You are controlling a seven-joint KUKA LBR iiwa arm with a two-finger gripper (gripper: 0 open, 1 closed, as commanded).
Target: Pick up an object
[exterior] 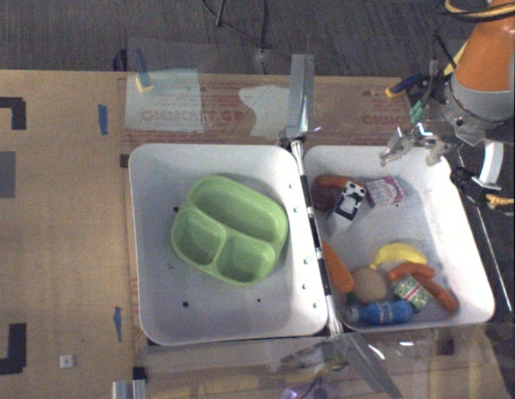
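My gripper (416,146) hangs over the far edge of the right bin (465,223), with the orange-banded wrist above it at the top right. Its two metal fingers stand apart, open, with nothing between them. Just below it, at the bin's far end, lie a pink carton (386,191), a black-and-white carton (350,199) and a brown item (327,189). At the near end are a yellow banana (400,253), an orange carrot (339,269), a tan round object (369,285), a blue bottle (382,312), a green can (415,293) and a red-orange sausage shape (432,285).
The left bin (153,289) holds a green divided plate (230,229). A metal divider (300,98) runs between the two bins. Cables and arm parts (482,173) crowd the right bin's right rim.
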